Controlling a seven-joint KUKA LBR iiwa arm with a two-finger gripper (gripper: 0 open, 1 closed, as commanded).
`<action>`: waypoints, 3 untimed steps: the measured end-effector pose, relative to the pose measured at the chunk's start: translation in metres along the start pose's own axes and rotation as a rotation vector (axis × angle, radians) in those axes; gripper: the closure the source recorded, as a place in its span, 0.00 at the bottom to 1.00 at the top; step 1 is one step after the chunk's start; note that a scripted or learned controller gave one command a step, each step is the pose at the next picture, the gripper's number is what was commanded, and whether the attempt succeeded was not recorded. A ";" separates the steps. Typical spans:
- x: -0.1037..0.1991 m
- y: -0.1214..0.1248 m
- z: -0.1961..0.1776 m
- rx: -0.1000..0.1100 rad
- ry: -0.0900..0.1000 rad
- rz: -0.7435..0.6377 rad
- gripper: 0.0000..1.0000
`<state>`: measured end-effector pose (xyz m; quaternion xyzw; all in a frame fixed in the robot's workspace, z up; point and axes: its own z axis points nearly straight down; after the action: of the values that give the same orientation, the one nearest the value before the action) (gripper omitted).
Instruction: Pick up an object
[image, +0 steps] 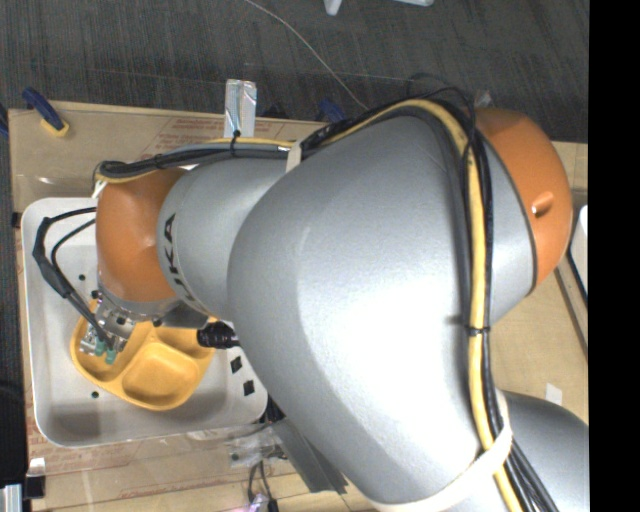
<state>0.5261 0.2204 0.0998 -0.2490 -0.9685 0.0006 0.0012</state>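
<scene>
Even, fairly bright overhead light is falling on the scene, with nothing blown out. The big grey arm is sitting very near the lens and is looking soft, its shell grainy, a broad pale sheen spreading over its upper curve while its lower left flank is fading darker. The orange band is catching a duller glow. The white bin is reading sharper, with soft grey shadow pooling along its lower wall. The yellow dish is showing gentle shading inside its 2 hollows. The dark floor at the top is showing fine noise.
</scene>
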 end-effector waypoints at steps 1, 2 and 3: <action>-0.078 -0.066 -0.032 0.000 -0.001 0.571 1.00; -0.132 -0.086 -0.150 -0.005 -0.002 0.863 1.00; -0.075 -0.092 -0.054 0.007 0.004 1.045 1.00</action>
<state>0.5473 0.1041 0.1542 -0.6990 -0.7151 0.0039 0.0035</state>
